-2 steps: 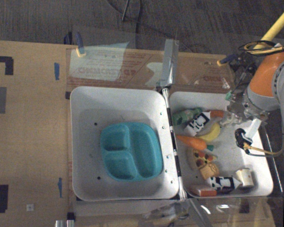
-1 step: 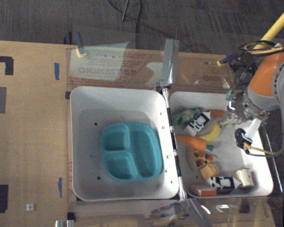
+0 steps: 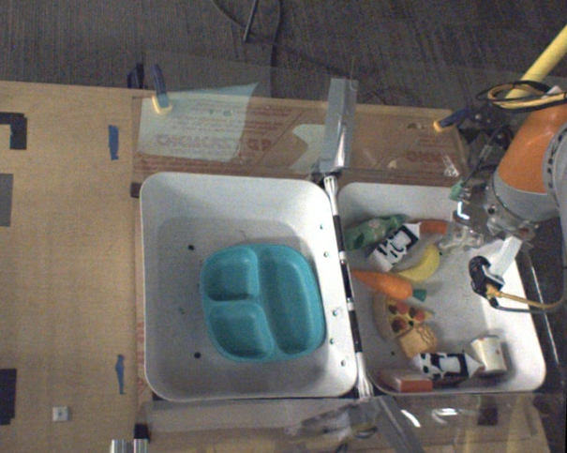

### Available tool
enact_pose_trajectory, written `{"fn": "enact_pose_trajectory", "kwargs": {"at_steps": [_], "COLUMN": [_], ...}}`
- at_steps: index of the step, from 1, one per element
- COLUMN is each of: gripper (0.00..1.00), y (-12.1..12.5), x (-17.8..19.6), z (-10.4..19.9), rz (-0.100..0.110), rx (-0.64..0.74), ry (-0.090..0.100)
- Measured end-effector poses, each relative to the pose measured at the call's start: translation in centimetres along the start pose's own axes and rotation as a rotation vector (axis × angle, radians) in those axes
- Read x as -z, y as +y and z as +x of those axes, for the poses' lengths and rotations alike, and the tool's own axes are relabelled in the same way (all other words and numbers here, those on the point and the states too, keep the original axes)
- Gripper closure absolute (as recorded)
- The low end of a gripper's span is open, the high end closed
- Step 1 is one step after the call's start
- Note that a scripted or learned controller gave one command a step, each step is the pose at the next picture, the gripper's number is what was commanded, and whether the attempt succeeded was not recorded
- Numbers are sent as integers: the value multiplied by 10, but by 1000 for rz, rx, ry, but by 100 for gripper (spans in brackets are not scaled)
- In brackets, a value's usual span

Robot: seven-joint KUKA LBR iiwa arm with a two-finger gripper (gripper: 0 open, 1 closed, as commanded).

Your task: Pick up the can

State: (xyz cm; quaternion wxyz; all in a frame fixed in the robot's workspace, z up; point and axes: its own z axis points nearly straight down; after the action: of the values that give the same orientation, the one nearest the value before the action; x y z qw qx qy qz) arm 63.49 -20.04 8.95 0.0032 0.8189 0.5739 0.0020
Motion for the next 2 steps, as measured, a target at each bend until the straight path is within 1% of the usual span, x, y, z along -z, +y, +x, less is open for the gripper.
{"fn": "enact_pose_trajectory", "kwargs": {"at_steps": [1, 2], "gripper": [0, 0], "y": [-82, 27], "x": [2, -1], "z": [-44, 4], "rz": [-1, 17], "rx": [5, 143], "ry": [0, -2]}}
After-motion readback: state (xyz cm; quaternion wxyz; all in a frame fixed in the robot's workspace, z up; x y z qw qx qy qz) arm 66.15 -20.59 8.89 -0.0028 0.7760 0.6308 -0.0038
